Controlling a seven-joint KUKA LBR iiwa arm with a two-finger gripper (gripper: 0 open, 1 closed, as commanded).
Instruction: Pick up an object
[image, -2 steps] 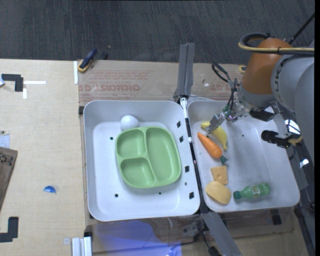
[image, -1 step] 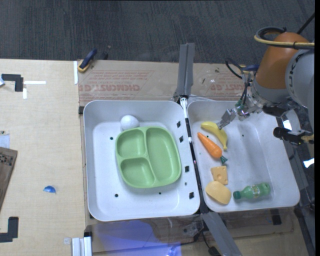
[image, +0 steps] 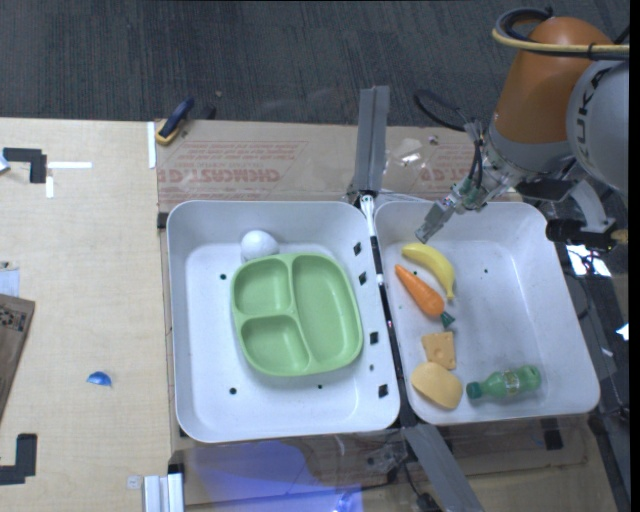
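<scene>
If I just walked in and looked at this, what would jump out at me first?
Probably the big green divided plate filling the left bin, with a small white ball just behind it. Next, the colourful toy food in the right bin: a yellow banana beside an orange carrot, and a green bottle lying near the front. The robot's claw hangs above the banana at the bin's back edge.

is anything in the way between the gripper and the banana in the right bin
Nothing visible. The gripper hangs over the back left part of the right bin, and the banana lies just in front of it with bare bin floor between. The carrot lies on the banana's far side.
</scene>
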